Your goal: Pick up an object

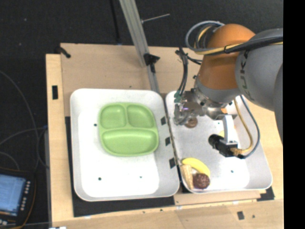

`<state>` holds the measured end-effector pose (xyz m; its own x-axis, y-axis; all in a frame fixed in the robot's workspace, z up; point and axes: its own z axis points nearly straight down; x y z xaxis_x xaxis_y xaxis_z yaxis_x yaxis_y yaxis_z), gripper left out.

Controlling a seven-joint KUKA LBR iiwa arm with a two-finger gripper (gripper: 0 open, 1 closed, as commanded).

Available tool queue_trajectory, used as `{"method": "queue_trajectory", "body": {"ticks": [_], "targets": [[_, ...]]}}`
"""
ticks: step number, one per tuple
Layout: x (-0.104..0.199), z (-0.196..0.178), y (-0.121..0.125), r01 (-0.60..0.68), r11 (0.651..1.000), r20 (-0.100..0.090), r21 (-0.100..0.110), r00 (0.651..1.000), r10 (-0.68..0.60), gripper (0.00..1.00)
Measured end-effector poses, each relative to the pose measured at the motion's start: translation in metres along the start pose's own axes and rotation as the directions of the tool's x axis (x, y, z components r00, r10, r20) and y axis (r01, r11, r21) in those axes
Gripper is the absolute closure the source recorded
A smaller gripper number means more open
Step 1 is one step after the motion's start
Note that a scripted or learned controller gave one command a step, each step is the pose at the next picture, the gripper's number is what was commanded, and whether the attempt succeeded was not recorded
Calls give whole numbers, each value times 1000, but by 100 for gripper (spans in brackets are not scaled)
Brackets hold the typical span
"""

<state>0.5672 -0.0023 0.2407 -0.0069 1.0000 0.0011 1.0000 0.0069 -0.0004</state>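
Observation:
My gripper (184, 114) hangs low over the far left part of the right bin (252, 175), close to the wall between the two bins. A small brown round thing (191, 123) lies right under it, partly hidden by the gripper; whether it is held cannot be told. A yellow banana (196, 165) rests in the near left corner of the same bin. Touching the banana's near side is a dark red-brown ball (201, 180).
A green divided plate (128, 129) lies in the left bin (86, 175), toward its far side. A slanted metal pole (136, 27) rises behind the bins. The grey arm with its orange band (224, 56) covers the right bin's far right part.

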Motion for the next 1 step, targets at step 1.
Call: {"method": "queue_trajectory", "body": {"ticks": [1], "targets": [[54, -5, -9, 1, 1000, -1, -1, 1000, -1, 100]]}}
